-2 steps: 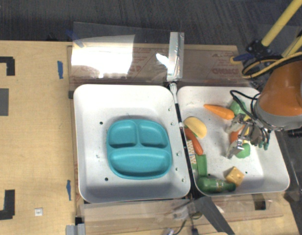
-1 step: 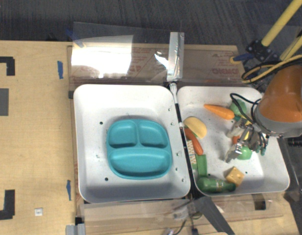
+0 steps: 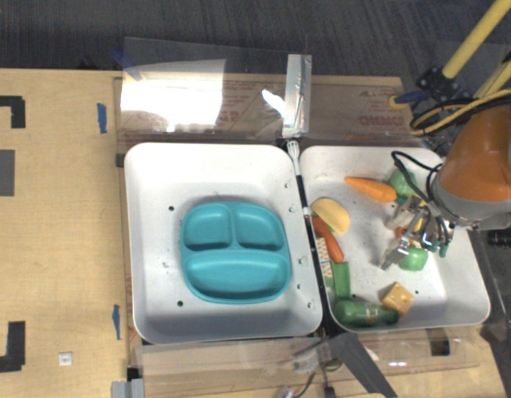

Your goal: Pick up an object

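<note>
My gripper (image 3: pixel 405 240) is low inside the right bin (image 3: pixel 467 293), below the arm's orange band (image 3: pixel 479 160). A small round green object (image 3: pixel 414 259) lies right at its tip, touching or just under it. Nearby in the same bin lie an orange carrot (image 3: pixel 372 189), a green piece (image 3: pixel 400 183) at the carrot's end, a yellow rounded item (image 3: pixel 332 215), a red-orange stick (image 3: pixel 328 240), a green stick (image 3: pixel 342 279), a dark green piece (image 3: pixel 359 311) and a tan block (image 3: pixel 396 298).
The left bin (image 3: pixel 148 222) holds a teal divided plate (image 3: pixel 235 249). A clear plastic sheet (image 3: pixel 206 98) stands behind the bins. Yellow and black cables (image 3: pixel 455 98) hang at the upper right, close to the arm.
</note>
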Available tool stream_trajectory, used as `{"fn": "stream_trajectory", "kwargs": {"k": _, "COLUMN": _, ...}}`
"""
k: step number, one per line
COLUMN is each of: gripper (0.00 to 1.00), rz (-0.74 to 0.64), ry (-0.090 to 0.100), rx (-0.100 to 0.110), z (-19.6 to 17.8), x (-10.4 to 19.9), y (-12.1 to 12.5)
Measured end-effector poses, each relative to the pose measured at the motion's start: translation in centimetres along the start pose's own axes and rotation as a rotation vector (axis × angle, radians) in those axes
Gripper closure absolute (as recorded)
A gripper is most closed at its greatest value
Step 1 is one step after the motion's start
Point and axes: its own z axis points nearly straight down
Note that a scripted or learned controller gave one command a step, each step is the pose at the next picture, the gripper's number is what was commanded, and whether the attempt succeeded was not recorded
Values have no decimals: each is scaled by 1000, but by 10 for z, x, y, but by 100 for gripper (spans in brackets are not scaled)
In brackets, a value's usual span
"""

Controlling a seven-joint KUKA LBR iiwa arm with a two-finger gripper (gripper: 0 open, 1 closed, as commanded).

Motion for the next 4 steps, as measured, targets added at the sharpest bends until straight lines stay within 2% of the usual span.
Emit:
{"fn": "stream_trajectory", "kwargs": {"k": 1, "gripper": 0, "rz": 132, "ry": -2, "rx": 2, "z": 0, "x": 10, "y": 9}}
{"fn": "stream_trajectory", "kwargs": {"k": 2, "gripper": 0, "rz": 122, "ry": 2, "rx": 3, "z": 2, "x": -65, "y": 27}}
{"fn": "stream_trajectory", "kwargs": {"k": 3, "gripper": 0, "rz": 187, "ry": 2, "rx": 3, "z": 0, "x": -17, "y": 23}}
{"fn": "stream_trajectory", "kwargs": {"k": 4, "gripper": 0, "rz": 312, "ry": 1, "rx": 2, "z": -1, "x": 58, "y": 22}}
